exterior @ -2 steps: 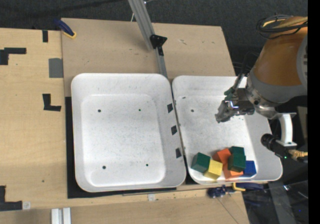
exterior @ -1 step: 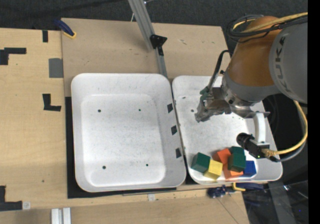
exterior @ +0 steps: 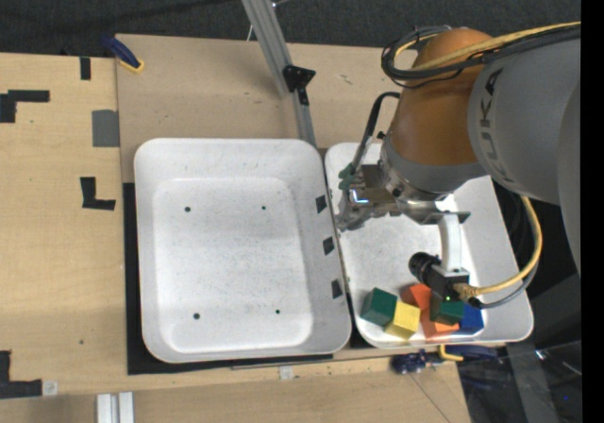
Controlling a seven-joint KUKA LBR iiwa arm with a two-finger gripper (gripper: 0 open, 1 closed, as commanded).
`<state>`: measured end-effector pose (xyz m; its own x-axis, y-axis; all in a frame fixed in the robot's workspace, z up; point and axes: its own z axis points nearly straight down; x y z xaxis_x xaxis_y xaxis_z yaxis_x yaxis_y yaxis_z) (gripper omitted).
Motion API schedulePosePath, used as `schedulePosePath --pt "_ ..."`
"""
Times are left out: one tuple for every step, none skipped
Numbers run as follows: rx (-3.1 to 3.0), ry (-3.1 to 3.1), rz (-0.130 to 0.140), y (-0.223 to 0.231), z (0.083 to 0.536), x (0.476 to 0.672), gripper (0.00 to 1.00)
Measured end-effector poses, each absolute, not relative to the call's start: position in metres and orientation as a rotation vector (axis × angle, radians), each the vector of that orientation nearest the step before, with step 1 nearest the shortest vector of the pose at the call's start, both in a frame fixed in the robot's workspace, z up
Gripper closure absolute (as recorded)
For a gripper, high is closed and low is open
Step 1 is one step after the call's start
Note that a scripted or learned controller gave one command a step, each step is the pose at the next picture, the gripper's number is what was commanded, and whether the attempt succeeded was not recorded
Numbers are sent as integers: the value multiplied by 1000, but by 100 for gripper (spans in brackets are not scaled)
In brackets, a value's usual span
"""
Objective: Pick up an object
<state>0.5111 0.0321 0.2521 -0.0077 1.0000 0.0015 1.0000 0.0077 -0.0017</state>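
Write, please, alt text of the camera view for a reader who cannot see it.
A grey robot arm with an orange band reaches from the right over the right white bin, its gripper near the bin's left wall. Small coloured blocks, green, yellow, orange and blue, lie clustered at that bin's near edge. The left white bin sits beside it.

Left bin [exterior: 226,242] and right bin [exterior: 500,251]: white plastic, matt, finely speckled; bench [exterior: 57,279] looks like matt tan wood board; my arm shell [exterior: 538,119] is smooth grey with a glossy orange band [exterior: 434,119]; blocks [exterior: 420,310] at the near end of the right bin are plain matt colours; pole [exterior: 264,10] at the far side is brushed metal.
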Motion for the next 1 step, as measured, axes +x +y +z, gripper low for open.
schedulePosePath --pt "-2210 -2228 3 90 247 504 100"
